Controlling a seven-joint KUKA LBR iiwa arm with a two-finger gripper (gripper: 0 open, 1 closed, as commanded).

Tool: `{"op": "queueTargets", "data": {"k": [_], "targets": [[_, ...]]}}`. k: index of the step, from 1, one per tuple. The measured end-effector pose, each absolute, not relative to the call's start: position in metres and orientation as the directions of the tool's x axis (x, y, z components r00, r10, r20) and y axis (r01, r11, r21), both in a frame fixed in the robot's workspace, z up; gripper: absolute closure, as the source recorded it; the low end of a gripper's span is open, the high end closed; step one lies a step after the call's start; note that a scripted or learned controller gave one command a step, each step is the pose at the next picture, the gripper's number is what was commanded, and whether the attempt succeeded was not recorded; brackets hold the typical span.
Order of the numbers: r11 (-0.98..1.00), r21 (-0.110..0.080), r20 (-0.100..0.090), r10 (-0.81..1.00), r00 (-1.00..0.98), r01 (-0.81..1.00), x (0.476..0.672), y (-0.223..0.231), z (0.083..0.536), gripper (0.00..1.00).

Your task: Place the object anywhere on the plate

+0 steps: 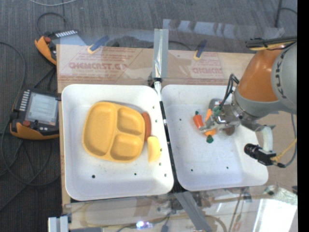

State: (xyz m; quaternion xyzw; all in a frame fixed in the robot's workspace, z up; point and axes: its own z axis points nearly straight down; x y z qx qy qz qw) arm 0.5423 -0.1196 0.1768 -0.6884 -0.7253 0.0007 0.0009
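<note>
**Small toy carrots under the gripper, plate far away in the other bin**

The gripper (216, 122) was low over the right bin (193, 173), among some small orange toy carrots with green tops (198, 121). One carrot lay just left of the gripper, and another orange piece with a green end (209, 139) was just below it. How wide the gripper stood, and whether it had any carrot, I cannot tell, because the metal parts and the carrots overlapped.

The yellow divided plate (115, 131) lay in the left bin (72, 178), well apart from the gripper. At the right edge of the plate a sausage-like orange piece (147, 125) and a pale yellow piece (153, 149) rested beside it, between the plate and the bin wall.

The risks, as I judge them: the carrots were small and close together, so the gripper could close on nothing, or push one aside. A carrot held only by its tip could fall during the way over the ridge between the bins. A release too near the right edge of the plate could land on the two pieces there instead of on the plate.

The bins were white and smooth, so a dropped carrot would probably roll. They sat on a counter with clear sheeting (120, 64). Left of the plate, beyond the bin, a teach pendant (36, 114) lay on grey carpet (145, 4) with black cables.
</note>
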Motion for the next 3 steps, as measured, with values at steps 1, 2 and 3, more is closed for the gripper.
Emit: {"op": "queueTargets", "data": {"k": [1,2,3], "targets": [[0.222,-0.003,-0.001,0.975,-0.222,0.975,0.564,-0.056,0.183,1.00],[0.722,0.000,0.002,0.692,-0.722,0.692,0.571,0.045,0.183,1.00],[0.721,0.000,0.002,0.693,-0.721,0.693,0.571,0.044,0.183,0.00]]}}
